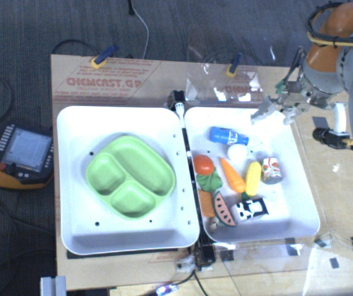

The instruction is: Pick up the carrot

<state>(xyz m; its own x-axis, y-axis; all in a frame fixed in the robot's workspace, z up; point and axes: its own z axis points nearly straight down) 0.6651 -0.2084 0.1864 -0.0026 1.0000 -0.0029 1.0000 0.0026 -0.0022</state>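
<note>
Carrot (pixel 232 174) lies in right bin (pixel 302 184), between tomato (pixel 203 164) and yellow piece (pixel 252 177). Likely light, stiff, slick plastic; grip across thick middle. Gripper (pixel 273 108) over bin's far rim, fingers' spread unclear

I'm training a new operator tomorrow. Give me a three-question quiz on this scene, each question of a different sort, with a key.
1. True or false: the carrot lies in the left bin.
2. Multiple choice: what lies right beside the carrot, on the side toward the arm? A) blue bottle B) yellow banana C) green tray
3. Fill in: the pincer hovers over the right bin's ______ edge (near or far, from the camera).

Key
1. False: it lies in the right bin; the left bin holds the green tray.
2. B: the banana sits beside it; the blue bottle lies farther back.
3. Far.
</note>
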